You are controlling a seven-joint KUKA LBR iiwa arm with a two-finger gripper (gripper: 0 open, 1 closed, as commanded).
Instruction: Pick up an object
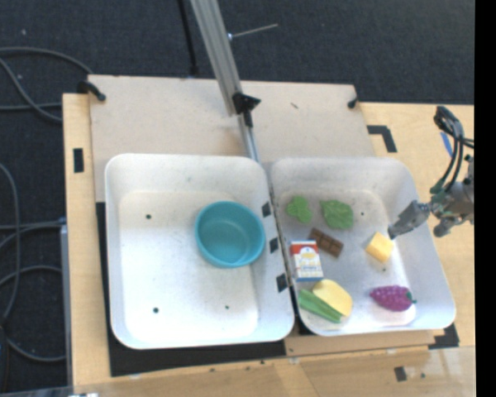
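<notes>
My gripper (422, 222) hangs over the right rim of the right bin (372, 170), open with nothing between its fingers (403, 220). Just below and left of it lies a yellow block (380, 248). In the same bin are two green pieces (298, 209) (338, 214), a brown bar (326, 242), a red and white carton (307, 261), a yellow and green vegetable (326, 298) and purple grapes (392, 298). A teal bowl (229, 233) sits in the left bin (149, 304).
A slanted metal post (219, 48) rises behind the bins, ending at the wall between them. Cables (450, 135) run along the arm at the right edge. The bench top (174, 114) stretches behind the bins.
</notes>
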